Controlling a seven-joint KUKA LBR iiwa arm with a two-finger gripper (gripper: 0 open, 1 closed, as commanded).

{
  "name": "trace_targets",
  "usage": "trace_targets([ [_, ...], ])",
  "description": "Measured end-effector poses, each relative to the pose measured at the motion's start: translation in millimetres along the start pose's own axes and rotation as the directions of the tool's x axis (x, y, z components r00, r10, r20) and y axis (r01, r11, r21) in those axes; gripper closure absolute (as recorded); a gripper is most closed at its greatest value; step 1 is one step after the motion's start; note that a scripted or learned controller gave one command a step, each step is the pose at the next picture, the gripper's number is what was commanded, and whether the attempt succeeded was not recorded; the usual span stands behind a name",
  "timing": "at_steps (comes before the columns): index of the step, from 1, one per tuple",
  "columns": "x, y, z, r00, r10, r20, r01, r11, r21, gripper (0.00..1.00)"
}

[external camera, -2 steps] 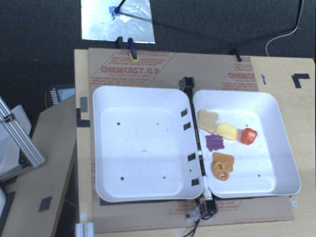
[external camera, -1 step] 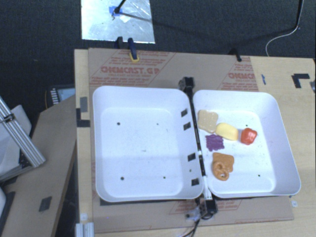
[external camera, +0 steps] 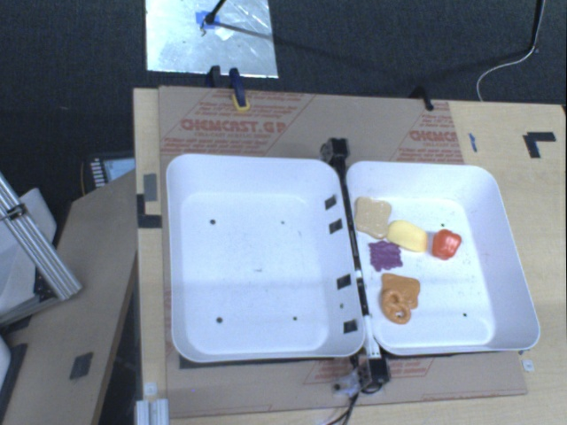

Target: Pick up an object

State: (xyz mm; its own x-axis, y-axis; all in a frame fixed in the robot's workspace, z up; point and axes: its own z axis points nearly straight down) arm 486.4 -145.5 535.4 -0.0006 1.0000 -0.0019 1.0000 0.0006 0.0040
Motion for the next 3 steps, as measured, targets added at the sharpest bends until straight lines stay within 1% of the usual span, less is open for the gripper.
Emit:
trace_targets([
  [1,-25,0,0,1.0,0.001,0.0,-0.001,1.0,0.0,1.0],
  [3,-62,0,0,1.0,0.0,0.001,0.0,1.0,0.0,1.0],
])
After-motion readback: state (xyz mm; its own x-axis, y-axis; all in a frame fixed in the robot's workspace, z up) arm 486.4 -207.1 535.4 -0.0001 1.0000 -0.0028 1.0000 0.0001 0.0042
